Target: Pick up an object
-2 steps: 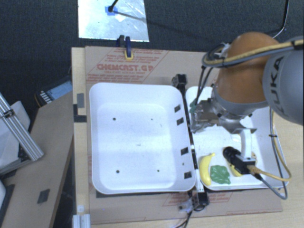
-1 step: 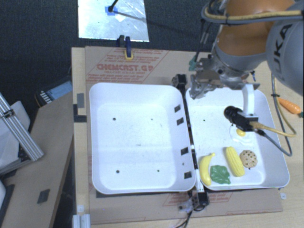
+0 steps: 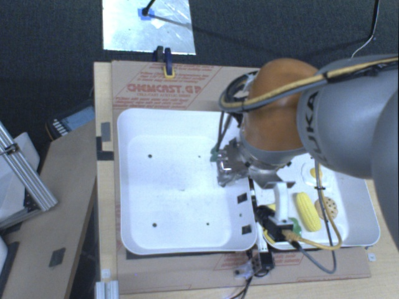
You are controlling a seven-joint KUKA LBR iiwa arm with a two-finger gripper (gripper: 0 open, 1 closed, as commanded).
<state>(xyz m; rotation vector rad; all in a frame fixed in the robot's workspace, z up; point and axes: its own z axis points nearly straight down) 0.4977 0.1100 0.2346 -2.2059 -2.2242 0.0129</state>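
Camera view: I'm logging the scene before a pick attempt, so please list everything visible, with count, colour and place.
shallow white left bin: one, white, left half of the bench
shallow white right bin: one, white, beside it, mostly under the arm
yellow toy corn cob: one, yellow, right bin, near side
round tan speckled disc: one, tan, right bin, just right of the cob
white-and-yellow flat piece: one, right bin, partly hidden, kind unclear
brown cardboard sheet with red lettering: one, under both bins
silvery sheet: one, beyond the bench
blue-and-yellow clamp: one, cardboard's far edge
grey arm with orange band: one, from the right
gripper: one, where the bins meet
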